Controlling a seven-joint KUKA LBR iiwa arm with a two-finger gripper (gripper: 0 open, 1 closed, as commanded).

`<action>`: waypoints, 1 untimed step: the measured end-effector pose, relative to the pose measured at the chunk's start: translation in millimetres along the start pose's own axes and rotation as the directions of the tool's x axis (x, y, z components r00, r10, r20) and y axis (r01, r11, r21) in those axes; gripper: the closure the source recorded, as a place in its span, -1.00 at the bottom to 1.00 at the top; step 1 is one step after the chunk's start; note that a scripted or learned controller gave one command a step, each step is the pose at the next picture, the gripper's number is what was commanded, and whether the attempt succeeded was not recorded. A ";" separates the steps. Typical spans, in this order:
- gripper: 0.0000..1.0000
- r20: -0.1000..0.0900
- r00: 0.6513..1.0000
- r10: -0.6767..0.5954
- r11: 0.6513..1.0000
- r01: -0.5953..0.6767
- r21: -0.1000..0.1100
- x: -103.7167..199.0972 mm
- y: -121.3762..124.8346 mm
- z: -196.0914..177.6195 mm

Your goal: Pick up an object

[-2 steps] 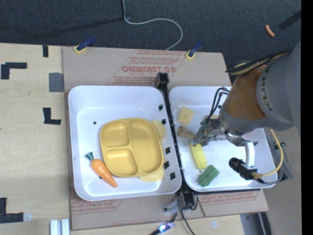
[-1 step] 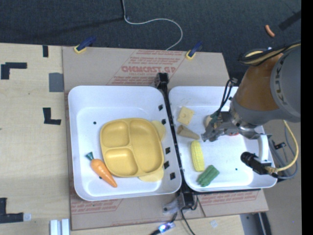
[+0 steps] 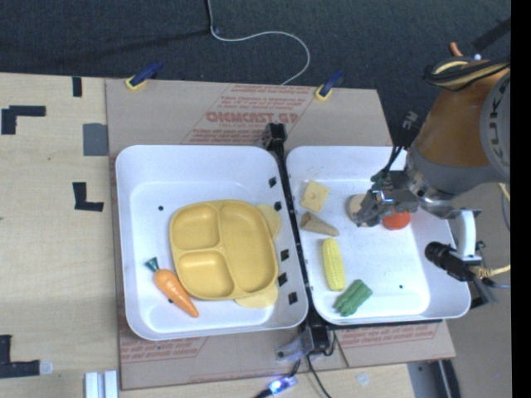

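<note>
White plastic makes up both bins: the left bin [image 3: 133, 222] carries a yellow divided tray [image 3: 222, 249] near its middle, with an orange carrot [image 3: 174, 292] just beside the tray toward the near left corner. In the right bin [image 3: 415, 305] a yellow cheese-like wedge [image 3: 314, 196] lies near the far left corner, a tan cone [image 3: 319, 225] just below it, a corn cob [image 3: 333, 264] along the left side, and a green pod [image 3: 353, 297] by the near edge. The gripper [image 3: 371, 211] hangs low over the right bin's far right part, just beside a red object [image 3: 397, 219], possibly a tomato. Whether its pincer is open or closed, I cannot tell.
</note>
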State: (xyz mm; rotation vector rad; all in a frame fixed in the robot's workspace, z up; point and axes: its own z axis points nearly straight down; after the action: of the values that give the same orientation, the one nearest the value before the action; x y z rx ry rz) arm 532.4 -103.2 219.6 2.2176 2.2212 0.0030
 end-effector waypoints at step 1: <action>1.00 0.000 1.000 -0.003 1.000 0.003 0.001 12.8 60.3 2.8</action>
State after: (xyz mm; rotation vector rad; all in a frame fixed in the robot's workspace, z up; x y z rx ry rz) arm 592.7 -90.3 217.0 2.2151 2.2250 0.0024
